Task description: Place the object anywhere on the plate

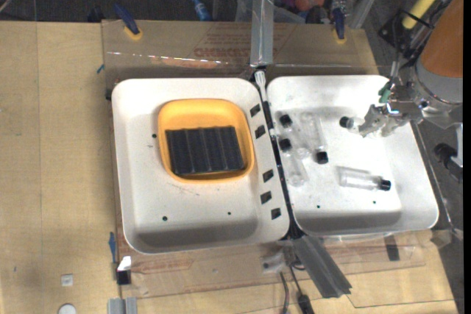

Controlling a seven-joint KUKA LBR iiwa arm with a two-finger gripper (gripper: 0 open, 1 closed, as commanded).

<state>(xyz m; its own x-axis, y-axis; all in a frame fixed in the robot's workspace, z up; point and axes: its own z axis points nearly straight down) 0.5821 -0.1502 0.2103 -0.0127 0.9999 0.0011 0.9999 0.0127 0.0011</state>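
While the arm comes in low from the right, its gripper point(366, 127) sits over the right bin point(412, 211), and I honestly can't tell how the fingers stand. Four clear bottles: one point(346, 123) touching the tip, one point(362, 179) just below, two point(294, 147) further left. One orange plate point(203, 110) with one dark ridged block point(204, 151), well left.

I count two white bins: the left bin point(140, 180) and the right bin point(412, 191). One yellow plate point(204, 112) carries one dark ribbed block point(204, 149). Roughly four clear black-capped vials lie scattered, one vial point(360, 179) plainest; the rest blur together.
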